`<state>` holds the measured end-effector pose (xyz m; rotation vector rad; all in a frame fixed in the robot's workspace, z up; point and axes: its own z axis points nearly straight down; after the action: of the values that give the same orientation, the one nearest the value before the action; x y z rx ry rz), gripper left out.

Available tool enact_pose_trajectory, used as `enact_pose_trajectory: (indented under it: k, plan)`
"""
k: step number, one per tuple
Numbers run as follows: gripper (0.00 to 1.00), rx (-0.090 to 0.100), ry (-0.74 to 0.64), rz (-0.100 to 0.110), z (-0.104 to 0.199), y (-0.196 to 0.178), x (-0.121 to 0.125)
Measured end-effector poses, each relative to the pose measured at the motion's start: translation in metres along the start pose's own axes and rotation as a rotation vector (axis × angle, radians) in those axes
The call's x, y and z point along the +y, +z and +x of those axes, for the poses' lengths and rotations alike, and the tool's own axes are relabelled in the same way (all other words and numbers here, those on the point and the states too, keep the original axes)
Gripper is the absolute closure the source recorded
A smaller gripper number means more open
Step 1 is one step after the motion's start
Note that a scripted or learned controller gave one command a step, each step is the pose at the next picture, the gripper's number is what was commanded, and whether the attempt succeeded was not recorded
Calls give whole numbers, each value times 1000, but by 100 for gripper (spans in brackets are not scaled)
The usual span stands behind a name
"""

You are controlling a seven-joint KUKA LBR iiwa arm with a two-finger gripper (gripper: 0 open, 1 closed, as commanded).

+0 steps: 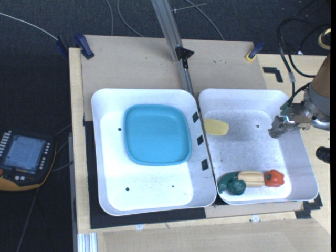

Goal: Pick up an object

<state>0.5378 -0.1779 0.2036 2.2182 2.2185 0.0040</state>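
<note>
Hovering over the right bin near its right wall: the grey metal gripper, nothing between its fingers, open or closed impossible to tell from here. Lying in that speckled white bin: a flat, pale yellow rounded piece at the left wall, well apart from the gripper. Sitting along the front edge, touching in a row: dark green lump, tan cylinder, glossy red pepper. Resting in the left bin: smooth blue rounded-square plate.
</note>
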Motion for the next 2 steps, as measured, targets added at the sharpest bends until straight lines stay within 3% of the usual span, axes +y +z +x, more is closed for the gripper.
enact_pose_trajectory:
  k: [1, 2]
  plan:
    - [100, 0, 0, 0, 0, -47, 1]
    - [100, 2, -3, 4, 44, -49, -1]
